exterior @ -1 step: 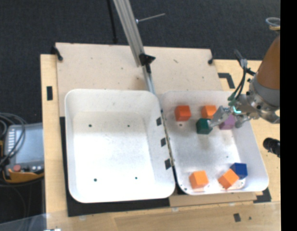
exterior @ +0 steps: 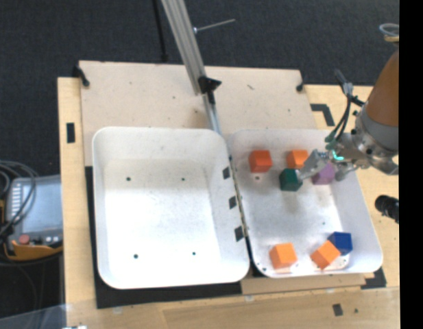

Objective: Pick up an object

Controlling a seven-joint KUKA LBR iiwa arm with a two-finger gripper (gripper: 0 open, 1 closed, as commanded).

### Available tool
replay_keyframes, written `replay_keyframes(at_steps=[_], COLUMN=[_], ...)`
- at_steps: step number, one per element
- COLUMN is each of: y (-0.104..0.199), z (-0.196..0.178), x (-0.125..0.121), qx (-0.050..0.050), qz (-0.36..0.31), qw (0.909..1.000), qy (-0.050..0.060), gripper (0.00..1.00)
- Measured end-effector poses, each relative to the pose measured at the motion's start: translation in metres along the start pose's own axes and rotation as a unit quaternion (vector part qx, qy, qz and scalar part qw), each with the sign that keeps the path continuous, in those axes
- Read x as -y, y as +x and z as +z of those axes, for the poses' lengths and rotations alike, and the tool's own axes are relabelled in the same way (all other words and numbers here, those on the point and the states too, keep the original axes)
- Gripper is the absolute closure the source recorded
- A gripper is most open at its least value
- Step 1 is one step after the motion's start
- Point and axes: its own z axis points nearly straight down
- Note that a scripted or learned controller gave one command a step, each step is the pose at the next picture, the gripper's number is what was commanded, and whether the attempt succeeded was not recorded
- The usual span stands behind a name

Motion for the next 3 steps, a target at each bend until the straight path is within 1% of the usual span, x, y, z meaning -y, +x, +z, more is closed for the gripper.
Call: replay_keyframes(at_steps=[1, 2, 3], y=[0.0, -0.011, -0.006], z=[0.044, 0.101, 0.158], x=[-0.006, 0.0, -0.005], qx=[0.001, 0.001, 0.001], qz=[0.003, 0.002, 0.004], qw=[1.0, 1.0, 1.0], qy=[0.003, 0.003, 0.003], gripper=[0.0, 0.0, 0.0])
